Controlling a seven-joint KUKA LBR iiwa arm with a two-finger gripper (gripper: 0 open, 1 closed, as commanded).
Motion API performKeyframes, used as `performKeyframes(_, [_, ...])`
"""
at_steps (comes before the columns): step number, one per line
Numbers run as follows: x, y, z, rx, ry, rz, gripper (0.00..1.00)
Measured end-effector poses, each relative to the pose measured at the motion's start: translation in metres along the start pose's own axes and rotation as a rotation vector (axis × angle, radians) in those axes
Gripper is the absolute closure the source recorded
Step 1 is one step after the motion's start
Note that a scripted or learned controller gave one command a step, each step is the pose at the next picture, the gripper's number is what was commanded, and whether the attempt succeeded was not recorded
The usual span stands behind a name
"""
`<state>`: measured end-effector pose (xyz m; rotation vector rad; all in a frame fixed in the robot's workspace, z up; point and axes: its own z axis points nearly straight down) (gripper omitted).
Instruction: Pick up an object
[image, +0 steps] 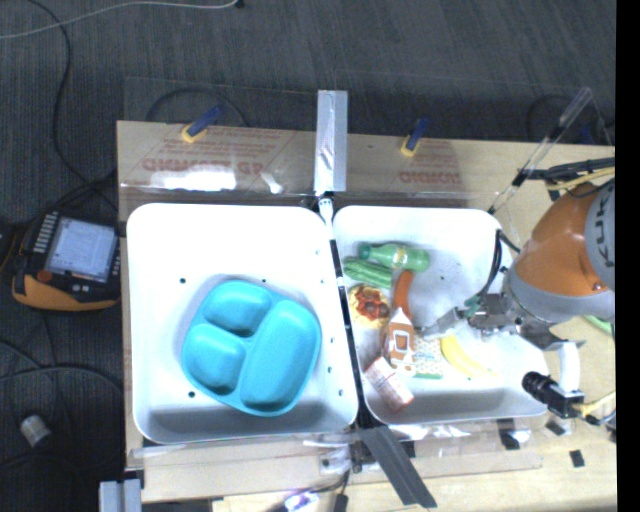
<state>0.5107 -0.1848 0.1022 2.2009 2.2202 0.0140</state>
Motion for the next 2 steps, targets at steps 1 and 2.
performKeyframes(1, [0.03,-0.018,0.007,-0.012,-0.008,-0.025,0.0])
performKeyframes(2, [0.032,-0.014,-0.007,-0.02,-0.004,-0.028,1.0])
